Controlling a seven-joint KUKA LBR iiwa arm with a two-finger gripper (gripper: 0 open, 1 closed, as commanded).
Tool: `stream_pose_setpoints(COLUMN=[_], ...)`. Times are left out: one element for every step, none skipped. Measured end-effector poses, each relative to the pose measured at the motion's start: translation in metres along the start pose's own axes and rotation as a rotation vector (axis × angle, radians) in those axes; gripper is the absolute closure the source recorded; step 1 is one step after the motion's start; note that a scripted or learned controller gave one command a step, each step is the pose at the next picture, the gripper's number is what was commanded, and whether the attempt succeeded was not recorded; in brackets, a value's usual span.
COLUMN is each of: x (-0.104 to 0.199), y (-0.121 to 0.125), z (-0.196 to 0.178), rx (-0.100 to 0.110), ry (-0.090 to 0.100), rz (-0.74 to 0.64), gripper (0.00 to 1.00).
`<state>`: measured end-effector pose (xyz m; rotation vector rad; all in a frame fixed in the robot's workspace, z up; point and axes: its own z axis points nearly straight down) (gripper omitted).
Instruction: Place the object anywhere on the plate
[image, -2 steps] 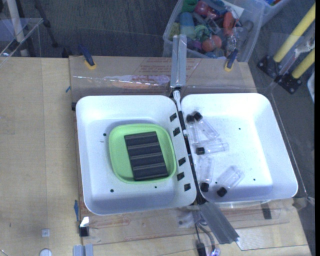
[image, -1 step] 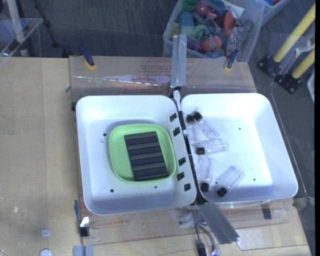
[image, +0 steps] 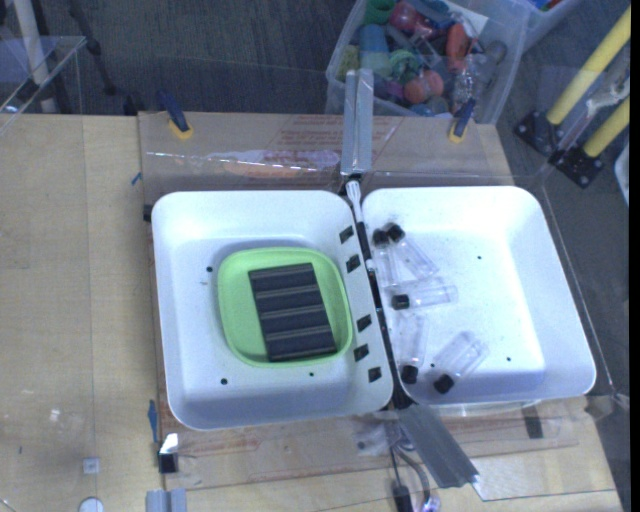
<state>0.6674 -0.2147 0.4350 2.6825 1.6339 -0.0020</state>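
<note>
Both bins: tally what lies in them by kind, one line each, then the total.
Green plate: 1
Ridged black block on the plate: 1
Clear vials with black caps in the right bin, roughly: 4, among them
Total: about 6; the clear vials overlap and are hard to separate.

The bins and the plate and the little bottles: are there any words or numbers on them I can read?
No text can be read anywhere.
Green plate: no writing; a dark ridged block lies on it, unmarked.
Clear vials with black caps in the right bin: no labels visible.
Left bin: plain white.
Box of toys behind the bench: too blurred to read.
</note>
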Motion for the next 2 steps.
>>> stream_pose_setpoints(x=[-0.0016,-0.0012], y=[0.0001,-0.0001], z=[-0.0003,-0.0002], rx=[-0.001,-0.001], ry=[0.003,0.003], rz=[0.112,0.133], gripper=[0.0,0.0])
